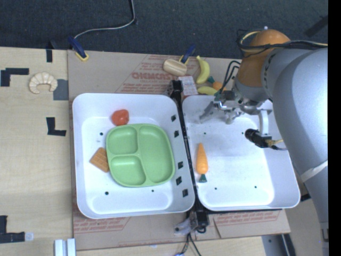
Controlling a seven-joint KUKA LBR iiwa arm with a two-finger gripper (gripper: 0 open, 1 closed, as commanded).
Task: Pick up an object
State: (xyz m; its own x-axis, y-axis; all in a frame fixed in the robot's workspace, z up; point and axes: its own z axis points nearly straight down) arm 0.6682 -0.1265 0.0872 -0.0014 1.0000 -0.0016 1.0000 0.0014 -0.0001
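Observation:
An orange carrot (201, 159) lies in the right bin (250, 191), close to its left wall. My gripper (228, 111) hangs over the back of that bin, up and to the right of the carrot and well apart from it. In the left bin (88, 196) a red tomato (120, 117) sits behind a green divided plate (140, 154). A tan cracker-like piece (99, 159) leans at the plate's left edge.
Behind the bins lie a yellow banana (203, 71), a beige bread roll (174, 66) and a small box (187, 84). A croissant (42, 82) rests on the bench at far left. My arm's grey body (303, 105) covers the right bin's right side.

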